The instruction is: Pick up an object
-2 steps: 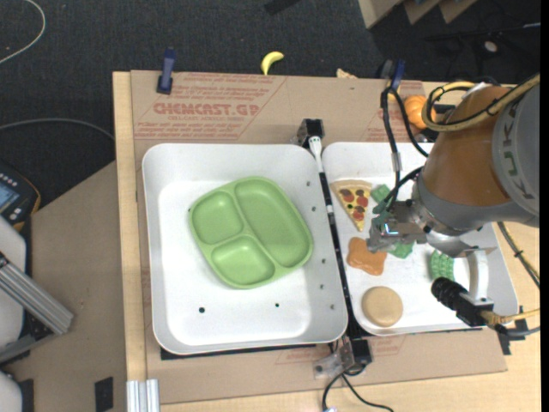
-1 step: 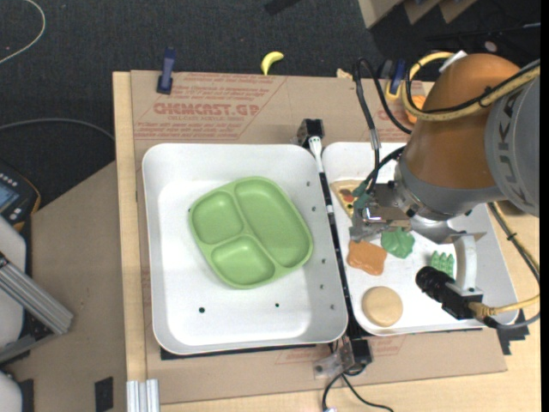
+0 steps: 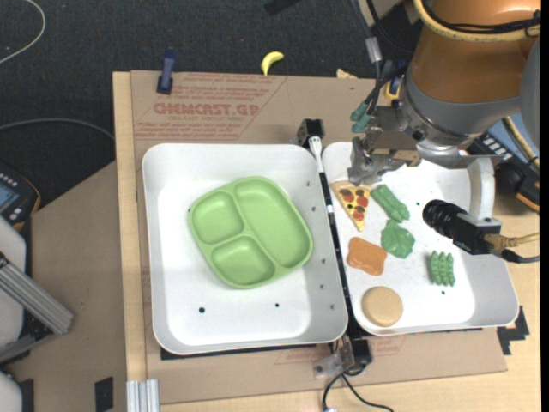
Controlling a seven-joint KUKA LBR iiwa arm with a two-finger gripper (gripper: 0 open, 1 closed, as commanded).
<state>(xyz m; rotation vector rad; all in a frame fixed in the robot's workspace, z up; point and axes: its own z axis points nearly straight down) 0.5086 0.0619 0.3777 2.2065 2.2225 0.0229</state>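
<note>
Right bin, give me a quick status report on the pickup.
End effector low at right bin far edge, nearest the pizza slice. Nothing seen held. Broccoli, toast, bun lie loose nearby.

The scene is evenly and brightly lit from above. Soft, short shadows are cast inside the white bins [image 3: 163,230], whose surfaces are nearly washed out. Slight softness is seen throughout, and the orange arm band [image 3: 480,7] at the top right is blurred.
</note>
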